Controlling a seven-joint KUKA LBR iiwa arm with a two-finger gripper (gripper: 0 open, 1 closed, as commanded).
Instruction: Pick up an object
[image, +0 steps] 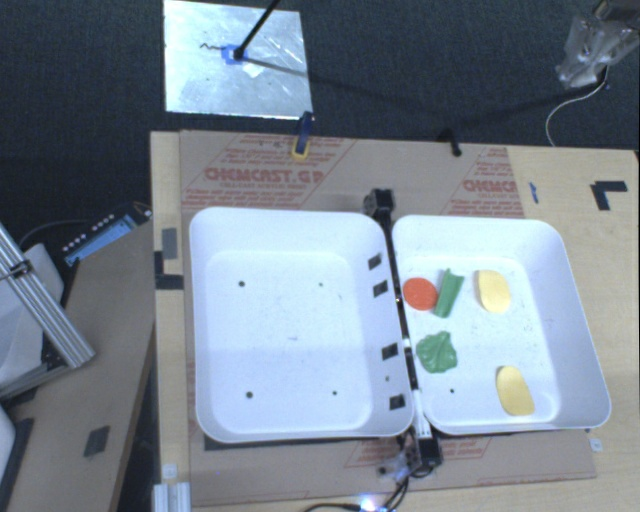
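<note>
1. Two shallow white bins sit side by side on a bench covered with printed cardboard, seen from above at a slant; the left bin (285, 325) and the right bin (560, 330) touch along a central seam lined with small black clips.
2. The right bin holds five small objects: an orange disc (420, 293) near the seam, a green stick (449, 293) tilted just beside it, a pale yellow piece (492, 291) further right, a crumpled green leafy piece (437, 353) below the disc, and a yellow oval (515, 390) toward the bin's near right corner.
3. The orange disc and green stick appear to touch or nearly touch; the other objects lie apart from one another.
4. The gripper (590, 50) hangs at the upper right corner, well apart from both bins, above the dark floor; it is blurred and partly cut off, so whether it is released or clenched cannot be told.
5. A shiny metal sheet (237, 58) lies on the floor beyond the bench, at upper left.
</note>
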